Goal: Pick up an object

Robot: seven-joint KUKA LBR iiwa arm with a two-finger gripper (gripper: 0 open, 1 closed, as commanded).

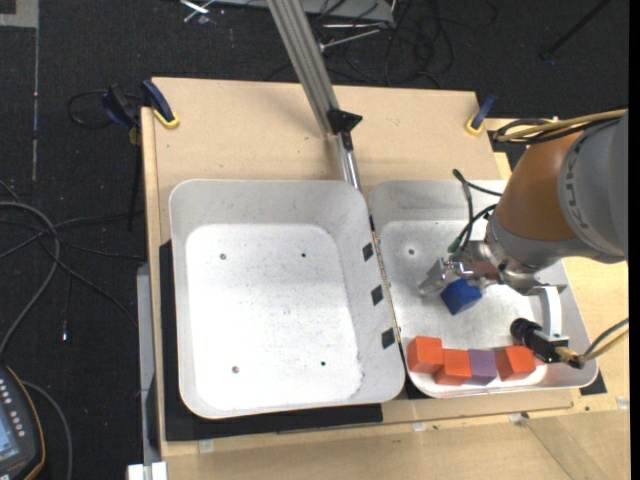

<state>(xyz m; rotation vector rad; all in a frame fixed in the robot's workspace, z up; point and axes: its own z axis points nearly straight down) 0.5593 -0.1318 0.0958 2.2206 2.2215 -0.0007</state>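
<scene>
My gripper (443, 279) is low over the middle of the right bin (400, 203). A blue block (462, 296) lies right against its lower right side, partly covered by it. Whether the block is held cannot be seen from here. Along the bin's front wall runs a row of blocks: an orange one (427, 353), a second orange one (457, 366), a purple one (483, 366) and a third orange one (516, 362).
The left bin (190, 218) sits beside the right one, their walls meeting at the middle. A slanted metal pole (305, 58) crosses the back of the bench. My arm (560, 203) covers the right bin's far right part.
</scene>
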